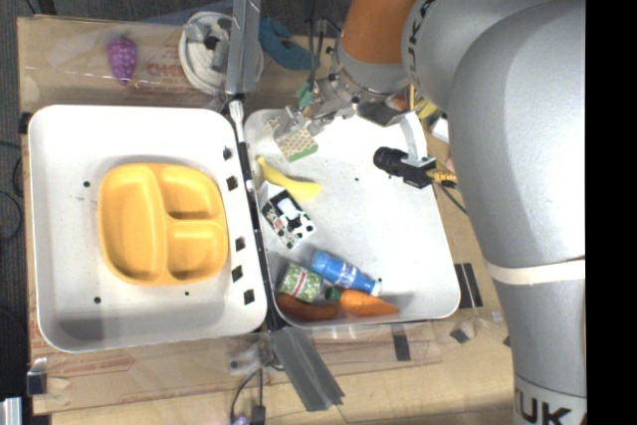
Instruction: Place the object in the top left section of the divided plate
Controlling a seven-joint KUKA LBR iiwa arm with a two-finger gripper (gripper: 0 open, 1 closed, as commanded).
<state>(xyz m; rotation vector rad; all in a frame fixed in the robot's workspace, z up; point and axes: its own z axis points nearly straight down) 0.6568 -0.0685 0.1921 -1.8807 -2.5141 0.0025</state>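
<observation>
A yellow divided plate [162, 221] lies in the left bin [60, 134], with one long section on its left and two smaller ones on its right. My gripper [296, 126] hangs over the far left corner of the right bin [418, 234]. A small pale, grid-patterned piece [299, 147] sits right at its tip; I cannot tell whether it is held or lying on the bin floor. Just below it lies a yellow banana [289, 180].
The right bin also holds a black-and-white carton [287, 218], a blue bottle [343, 272], an orange carrot [366, 304], a green item [303, 285] and a brown sausage [309, 311]. Behind the bins lie a purple toy [122, 58] and a white coil [207, 50].
</observation>
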